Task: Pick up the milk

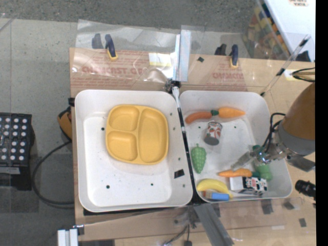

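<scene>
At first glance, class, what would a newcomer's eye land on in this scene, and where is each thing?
The big yellow divided plate stands out first, lying alone in the left bin. Next comes the crowded right bin: two carrots along its far side, a small milk carton just below them, a green leafy vegetable and a banana near the front. The grey arm's pincer reaches in from the right.

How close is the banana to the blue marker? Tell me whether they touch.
Touching: the camera view shows the blue marker lying against the banana's lower edge, no gap.
</scene>
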### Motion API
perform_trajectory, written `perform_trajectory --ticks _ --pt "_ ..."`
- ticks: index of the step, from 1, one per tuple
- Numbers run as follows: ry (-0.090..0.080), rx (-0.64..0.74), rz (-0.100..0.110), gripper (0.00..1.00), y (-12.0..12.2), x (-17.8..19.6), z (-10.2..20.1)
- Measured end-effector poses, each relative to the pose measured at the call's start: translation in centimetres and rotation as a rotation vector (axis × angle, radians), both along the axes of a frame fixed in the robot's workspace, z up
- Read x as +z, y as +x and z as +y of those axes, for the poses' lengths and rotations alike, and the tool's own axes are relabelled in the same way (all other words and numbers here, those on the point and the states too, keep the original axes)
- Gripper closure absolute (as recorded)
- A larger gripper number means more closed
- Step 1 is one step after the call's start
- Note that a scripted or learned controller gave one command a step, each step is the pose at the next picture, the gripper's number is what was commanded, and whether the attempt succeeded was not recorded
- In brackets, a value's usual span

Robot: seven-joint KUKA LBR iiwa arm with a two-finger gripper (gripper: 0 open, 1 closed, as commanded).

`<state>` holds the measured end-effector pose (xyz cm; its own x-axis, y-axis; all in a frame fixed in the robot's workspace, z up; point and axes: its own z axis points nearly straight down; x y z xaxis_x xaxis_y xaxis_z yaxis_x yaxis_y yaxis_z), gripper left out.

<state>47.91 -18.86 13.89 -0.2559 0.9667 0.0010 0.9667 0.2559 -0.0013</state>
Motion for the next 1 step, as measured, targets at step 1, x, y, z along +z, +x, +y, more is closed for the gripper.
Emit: perform_trajectory --ticks 1 --pt "-0.002 0.074 0.003 0.00 -0.11 -1.49 -0.61"
